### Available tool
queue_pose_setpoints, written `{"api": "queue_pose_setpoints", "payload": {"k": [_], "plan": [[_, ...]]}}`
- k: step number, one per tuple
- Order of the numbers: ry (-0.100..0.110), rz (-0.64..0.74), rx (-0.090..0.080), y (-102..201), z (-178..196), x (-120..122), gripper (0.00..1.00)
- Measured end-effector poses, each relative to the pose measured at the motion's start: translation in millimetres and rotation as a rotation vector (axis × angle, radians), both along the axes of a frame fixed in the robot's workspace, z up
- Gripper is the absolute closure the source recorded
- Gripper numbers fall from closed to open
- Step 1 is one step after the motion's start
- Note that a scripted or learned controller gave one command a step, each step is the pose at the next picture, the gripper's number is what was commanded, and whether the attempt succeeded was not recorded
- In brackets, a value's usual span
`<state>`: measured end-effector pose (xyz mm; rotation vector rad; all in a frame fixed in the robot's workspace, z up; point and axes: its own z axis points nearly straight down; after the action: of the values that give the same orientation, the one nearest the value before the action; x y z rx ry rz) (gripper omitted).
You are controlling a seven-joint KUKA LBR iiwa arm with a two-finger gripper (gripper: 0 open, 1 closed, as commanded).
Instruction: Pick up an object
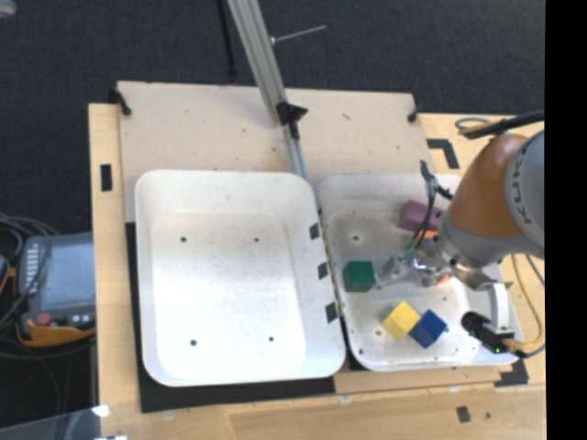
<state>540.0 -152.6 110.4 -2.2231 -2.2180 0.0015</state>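
Observation:
The right bin (367,200) holds a green cube (359,275) near its left wall. A yellow cube (401,320) and a blue cube (427,328) touch each other near the front. A purple block (415,214) lies further back, partly hidden by the arm. My gripper (400,266) is low over the bin's middle, just right of the green cube and behind the yellow one. I see nothing held in it.
The left bin (229,273) sits beside the right one, their walls meeting in the middle. A slanted metal pole (261,49) rises behind the bins. The arm's orange band (486,191) overhangs the right bin's right side.

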Motion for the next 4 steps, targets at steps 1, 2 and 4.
{"api": "queue_pose_setpoints", "payload": {"k": [1,2,4], "plan": [[-0.002,0.0,-0.002,-1,-13,1,0.0],[-0.007,-0.004,-0.002,-3,-1,2,1.0],[-0.006,0.005,-0.002,2,103,6,1.0]]}}
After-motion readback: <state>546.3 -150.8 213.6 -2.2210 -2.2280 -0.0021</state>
